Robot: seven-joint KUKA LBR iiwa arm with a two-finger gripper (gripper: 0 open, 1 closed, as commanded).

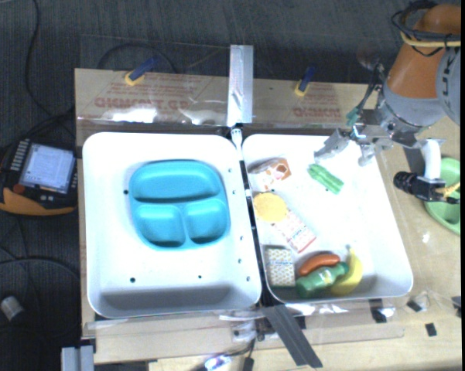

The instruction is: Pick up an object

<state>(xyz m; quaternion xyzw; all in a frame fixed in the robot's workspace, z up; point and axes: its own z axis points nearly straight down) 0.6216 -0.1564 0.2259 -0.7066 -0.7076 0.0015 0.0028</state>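
Two white bins (pixel 93 207) side by side on bench; blue tray (pixel 178 203) left; toys heaped near right: banana (pixel 352 273), hot dog (pixel 319 263); green piece (pixel 325 178) lies far, just beneath gripper (pixel 347 147), fingers spread, holding nothing, seemingly poised for it.

Faint reddish lettering runs in lines across the clear plastic sheet (pixel 166 99) taped over the brown board behind the bins, left and right of the upright metal strip; the letters are too blurred to read; the small handheld device (pixel 42 168) on the floor at the left has a lit pale screen, its contents illegible; the packets in the right bin (pixel 387 199) bear print too small to make out.
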